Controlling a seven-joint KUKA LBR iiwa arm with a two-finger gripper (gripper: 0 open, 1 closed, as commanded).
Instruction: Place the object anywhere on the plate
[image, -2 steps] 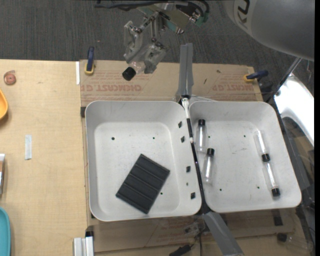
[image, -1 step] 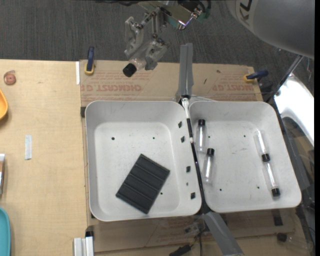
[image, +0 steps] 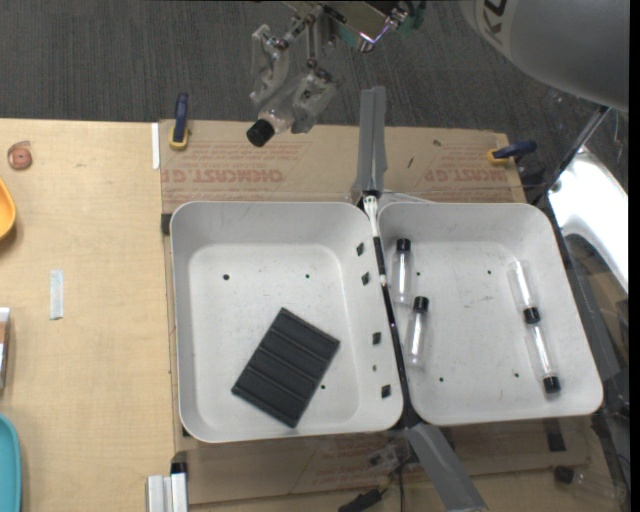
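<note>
hand (image: 285, 95) raised above the bench beyond the left bin (image: 200, 235) — holding a black-capped tube (image: 265, 130), fingers closed round it

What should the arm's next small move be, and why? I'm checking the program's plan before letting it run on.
Probably swing the gripper toward the right bin and lower it over a clear tube. The gripper sits high above the bench's far edge, while four tubes lie in that bin and the dark ridged plate lies alone in the left bin.
</note>
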